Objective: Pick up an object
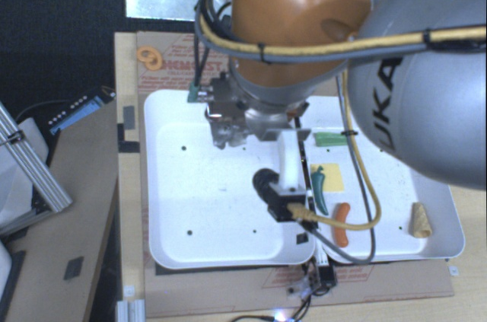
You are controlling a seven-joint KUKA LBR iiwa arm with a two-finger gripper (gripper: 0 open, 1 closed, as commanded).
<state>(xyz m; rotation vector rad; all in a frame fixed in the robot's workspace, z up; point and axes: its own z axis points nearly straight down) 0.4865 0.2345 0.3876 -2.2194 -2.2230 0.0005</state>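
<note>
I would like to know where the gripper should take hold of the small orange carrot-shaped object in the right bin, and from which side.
Probably at its middle, from straight above. The small orange carrot-shaped object lies flat in the right white bin, long and thin, so fingers closing across its narrow width should fit. The yellow cable crosses it, so the lower end may be safer.

One fixed camera, high above the surface, looking down at a slant.

It takes in both white bins [190, 237] side by side. The grey arm [411, 84] enters from the right and passes close beneath the lens, so its orange band [297, 1] bulks large across the upper frame.
</note>
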